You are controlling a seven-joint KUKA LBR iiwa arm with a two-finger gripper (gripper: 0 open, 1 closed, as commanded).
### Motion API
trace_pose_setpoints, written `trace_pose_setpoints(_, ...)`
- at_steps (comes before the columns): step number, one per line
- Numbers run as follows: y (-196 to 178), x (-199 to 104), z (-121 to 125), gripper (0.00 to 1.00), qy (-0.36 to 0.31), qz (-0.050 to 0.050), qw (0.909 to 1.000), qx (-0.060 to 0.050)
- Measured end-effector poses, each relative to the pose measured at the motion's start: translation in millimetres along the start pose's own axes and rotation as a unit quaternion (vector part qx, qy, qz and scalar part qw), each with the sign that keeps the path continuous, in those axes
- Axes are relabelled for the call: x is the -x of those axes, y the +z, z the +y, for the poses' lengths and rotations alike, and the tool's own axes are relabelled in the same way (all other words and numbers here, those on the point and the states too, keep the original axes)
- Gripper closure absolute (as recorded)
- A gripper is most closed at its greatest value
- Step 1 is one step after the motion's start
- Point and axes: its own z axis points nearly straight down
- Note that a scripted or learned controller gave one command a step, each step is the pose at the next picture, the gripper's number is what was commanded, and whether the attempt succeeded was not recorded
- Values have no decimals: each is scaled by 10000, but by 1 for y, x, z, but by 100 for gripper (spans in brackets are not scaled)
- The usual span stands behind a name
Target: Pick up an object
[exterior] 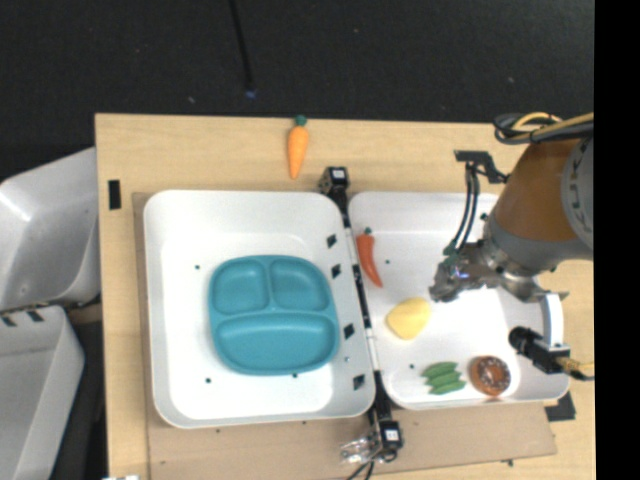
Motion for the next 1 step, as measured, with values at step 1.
trace_pose_setpoints(1,-45,3,7,100,-51,-2,10000,5)
